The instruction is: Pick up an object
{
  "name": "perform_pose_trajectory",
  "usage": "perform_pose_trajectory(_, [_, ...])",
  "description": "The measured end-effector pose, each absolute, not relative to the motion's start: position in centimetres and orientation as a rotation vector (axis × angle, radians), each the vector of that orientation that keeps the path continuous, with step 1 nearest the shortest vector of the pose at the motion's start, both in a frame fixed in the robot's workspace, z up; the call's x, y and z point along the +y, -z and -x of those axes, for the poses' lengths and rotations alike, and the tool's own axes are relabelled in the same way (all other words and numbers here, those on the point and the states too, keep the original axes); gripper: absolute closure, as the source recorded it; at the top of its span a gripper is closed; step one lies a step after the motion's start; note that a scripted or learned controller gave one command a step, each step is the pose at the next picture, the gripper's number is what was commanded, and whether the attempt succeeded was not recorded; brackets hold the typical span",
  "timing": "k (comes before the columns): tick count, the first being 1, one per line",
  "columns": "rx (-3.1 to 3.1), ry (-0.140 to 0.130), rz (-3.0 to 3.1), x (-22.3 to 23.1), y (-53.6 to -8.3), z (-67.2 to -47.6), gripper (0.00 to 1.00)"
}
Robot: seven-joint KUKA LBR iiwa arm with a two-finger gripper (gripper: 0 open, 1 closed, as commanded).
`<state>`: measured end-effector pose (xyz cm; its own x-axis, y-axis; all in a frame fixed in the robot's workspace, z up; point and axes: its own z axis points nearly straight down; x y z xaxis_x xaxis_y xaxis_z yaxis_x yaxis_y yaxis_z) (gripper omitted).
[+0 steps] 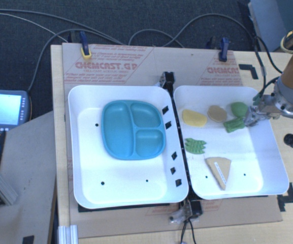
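Observation:
In the right bin (268, 184) lie a yellow piece (194, 118), a tan round piece (217, 113), a green block (233, 125) beside a green round piece (239, 108), a green leafy piece (196, 146) and a tan wedge (219, 170). My gripper (251, 117) reaches in from the right and hangs low at the right end of the green block, close to it or touching it. The wrist hides the fingertips.
The left bin (85, 182) holds a blue divided tray (134, 129). A black divider with clips (172, 136) runs between the bins. Clamps (85, 50) and cables sit at the bench's far edge. A screen (4, 107) stands at the left.

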<state>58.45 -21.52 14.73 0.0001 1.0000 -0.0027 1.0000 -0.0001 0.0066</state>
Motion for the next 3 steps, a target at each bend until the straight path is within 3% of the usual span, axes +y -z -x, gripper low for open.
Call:
perform_pose_trajectory(2, [2.218,-0.006,-2.214,-21.3,-25.7,-58.4,1.0])
perform_pose_trajectory(3, [2.231,-0.003,-2.216,-15.2,-25.1,-59.6,1.0])
